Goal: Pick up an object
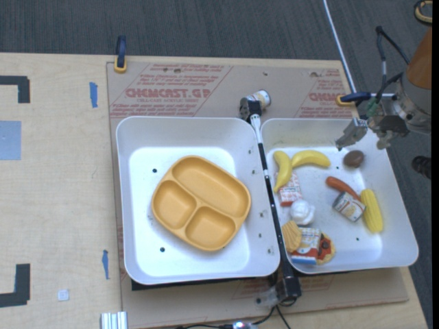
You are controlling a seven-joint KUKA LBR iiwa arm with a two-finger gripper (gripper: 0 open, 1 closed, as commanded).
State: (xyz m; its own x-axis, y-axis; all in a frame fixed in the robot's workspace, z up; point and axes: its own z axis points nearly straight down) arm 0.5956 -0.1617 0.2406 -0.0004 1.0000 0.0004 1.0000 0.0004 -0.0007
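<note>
My gripper (365, 138) hovers over the far right corner of the right bin (398, 252), its fingers (347, 136) spread open with nothing between them. Just below it lies a small brown round object (354, 158). To its left are a yellow banana (310, 160) and a second yellow piece (280, 171). Further forward lie a red sausage (341, 185), a small can (348, 208), a yellow oblong item (371, 210), a white cup (302, 213), a red-and-white packet (291, 190) and a colourful snack bag (309, 245).
The left bin (134, 156) holds an orange divided plate (200, 203). A black divider with a clamp (252, 107) runs between the bins. Cables and a blue clamp (353, 99) sit behind the right bin near the arm.
</note>
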